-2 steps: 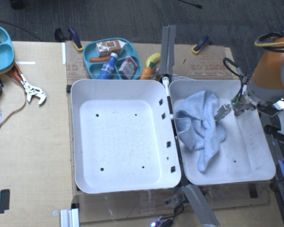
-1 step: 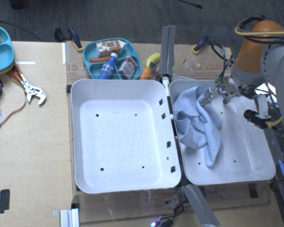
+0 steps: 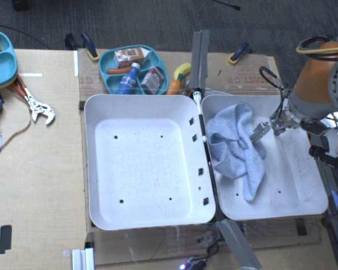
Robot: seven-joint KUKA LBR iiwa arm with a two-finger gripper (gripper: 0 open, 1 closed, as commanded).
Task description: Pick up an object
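A dark grey carpet floor runs along the top, behind a pale wooden bench (image 3: 34, 167) that carries two shallow white bins. Far to the gripper's left, at the bench's edge, sits part of a light blue tray (image 3: 0, 61), with a silver adjustable wrench (image 3: 38, 110) lying just below it. Nearer, up and to the left of the gripper, a blue divided tray (image 3: 134, 70) holds a small box, a blue bottle and other small items; a yellow banana-like toy (image 3: 182, 72) lies beside it. The left bin (image 3: 98, 167) lies well to the gripper's left. In the right bin (image 3: 304, 173), a crumpled light blue towel (image 3: 236, 148) sits directly left of the gripper and under its tip, its long axis running from upper left down to lower right, where a narrow tail points toward the bin's near edge. The gripper (image 3: 260, 131) rests at the towel's upper right edge; whether its fingers are parted or closed cannot be told. The grey arm (image 3: 312, 97) with its orange band extends rightward.
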